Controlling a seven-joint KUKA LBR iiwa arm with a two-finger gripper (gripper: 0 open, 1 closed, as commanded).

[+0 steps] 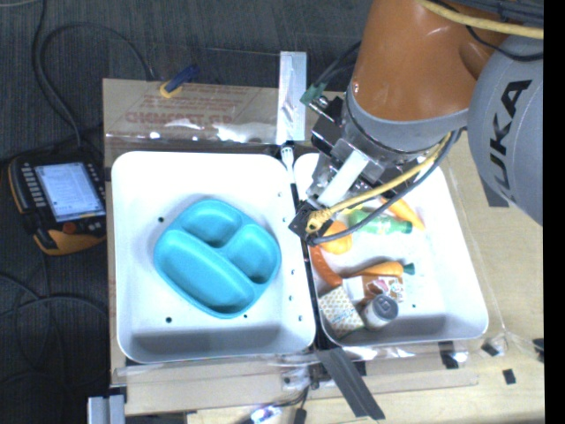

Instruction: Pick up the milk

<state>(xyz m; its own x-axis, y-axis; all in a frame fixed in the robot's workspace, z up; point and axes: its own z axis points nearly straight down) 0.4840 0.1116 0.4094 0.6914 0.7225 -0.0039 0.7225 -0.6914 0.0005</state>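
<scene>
Your claw hangs low at the right bin's left edge, over an orange item; its opening cannot be told. The milk, a small carton, lies near the bin's front. The arm reads "KUKA".

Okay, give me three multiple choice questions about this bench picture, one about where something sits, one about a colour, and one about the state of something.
1. Where is the divided tray?
A. In the left bin
B. In the right bin
C. On the floor

2. What colour is that tray?
A. Red
B. Blue
C. Yellow

3. How do the things in the right bin lie?
A. Stacked in one neat tower
B. Crowded together toward its left wall
C. Spread in one even row

Answers: 1 A, the tray rests on the left bin floor. 2 B, it is bright turquoise blue. 3 B, the orange, green and patterned items bunch beside the divider, under the arm.
</scene>
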